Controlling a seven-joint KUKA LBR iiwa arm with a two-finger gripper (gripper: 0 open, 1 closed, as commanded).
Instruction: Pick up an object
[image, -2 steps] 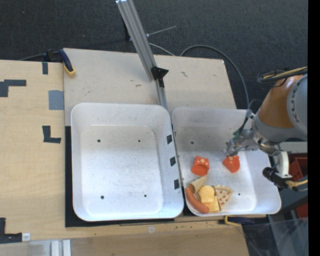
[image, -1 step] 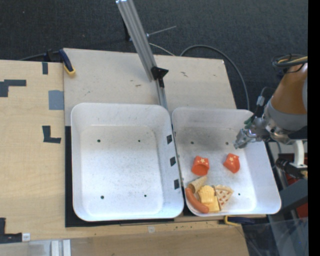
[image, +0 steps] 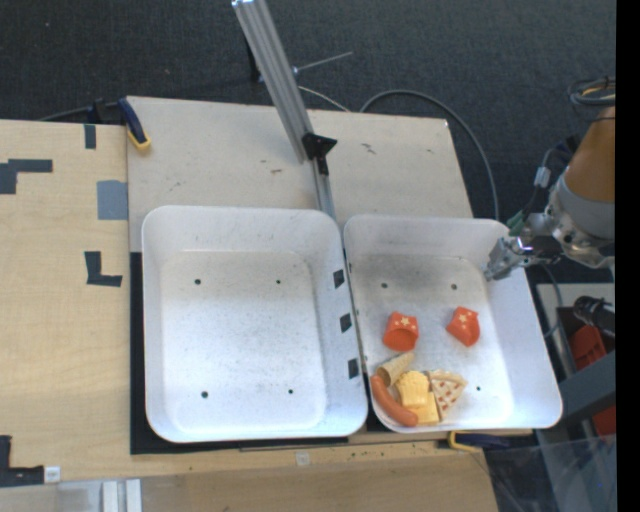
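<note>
The right bin (image: 520, 330) holds two small red-orange pieces, one (image: 401, 331) near its middle and one (image: 464, 325) to the right of it. A cluster at the bin's front has a sausage (image: 392, 402), a yellow block (image: 416, 394) and a pizza-like slice (image: 447, 390). My gripper (image: 503, 258) hangs at the bin's far right rim, up and to the right of the second red piece and apart from it. Nothing shows between its fingers.
The left bin (image: 160, 300) stands beside the right one, with small dark clips (image: 345, 322) along the shared wall. A grey metal pole (image: 280, 80) slants in from the top. A cable (image: 440, 105) loops across the bench behind the right bin.
</note>
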